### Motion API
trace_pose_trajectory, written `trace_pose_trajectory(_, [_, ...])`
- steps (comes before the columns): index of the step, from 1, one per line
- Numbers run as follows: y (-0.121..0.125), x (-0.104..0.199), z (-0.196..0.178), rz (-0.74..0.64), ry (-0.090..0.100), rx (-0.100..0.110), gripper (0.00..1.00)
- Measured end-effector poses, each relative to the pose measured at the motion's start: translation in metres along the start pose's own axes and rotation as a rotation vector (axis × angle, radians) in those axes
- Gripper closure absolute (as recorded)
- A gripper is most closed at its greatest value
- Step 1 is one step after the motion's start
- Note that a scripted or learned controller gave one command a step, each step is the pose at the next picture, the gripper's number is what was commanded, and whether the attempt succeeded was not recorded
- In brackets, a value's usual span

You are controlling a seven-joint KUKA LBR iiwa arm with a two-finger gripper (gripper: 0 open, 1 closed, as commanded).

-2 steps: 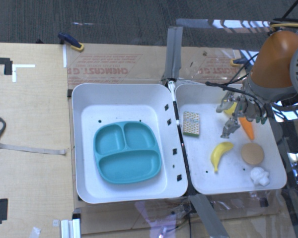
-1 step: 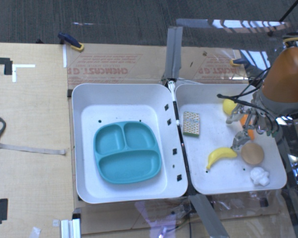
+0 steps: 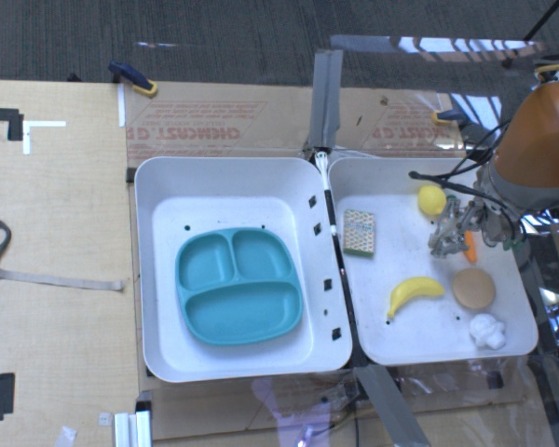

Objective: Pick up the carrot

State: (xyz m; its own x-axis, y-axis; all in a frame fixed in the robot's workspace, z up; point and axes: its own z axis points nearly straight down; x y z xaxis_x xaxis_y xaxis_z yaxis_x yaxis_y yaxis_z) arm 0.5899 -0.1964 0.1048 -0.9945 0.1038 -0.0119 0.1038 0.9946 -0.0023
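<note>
Orange carrot (image 3: 470, 246) beside pincer (image 3: 450, 237).

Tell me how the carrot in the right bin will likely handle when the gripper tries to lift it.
The carrot looks small and slim beside the gripper, so probably light and easy to miss. Its smooth, tapered shape may slip from the fingers or roll along the right bin. It appears a stiff toy, unlikely to bend.

Right bin (image 3: 373, 343): open floor along the left wall; lemon (image 3: 431, 199), banana (image 3: 414, 293), round cookie (image 3: 473, 288) crowd the right side.
</note>
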Motion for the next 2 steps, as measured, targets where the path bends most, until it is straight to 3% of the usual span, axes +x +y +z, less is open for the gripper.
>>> trace_pose_trajectory(1, [-0.0334, 0.0695, 0.0107, 0.027, 0.007, -0.002, 1.0])
trace_pose_trajectory(2, [-0.0331, 0.0693, 0.0107, 0.026, 0.007, -0.002, 0.0])
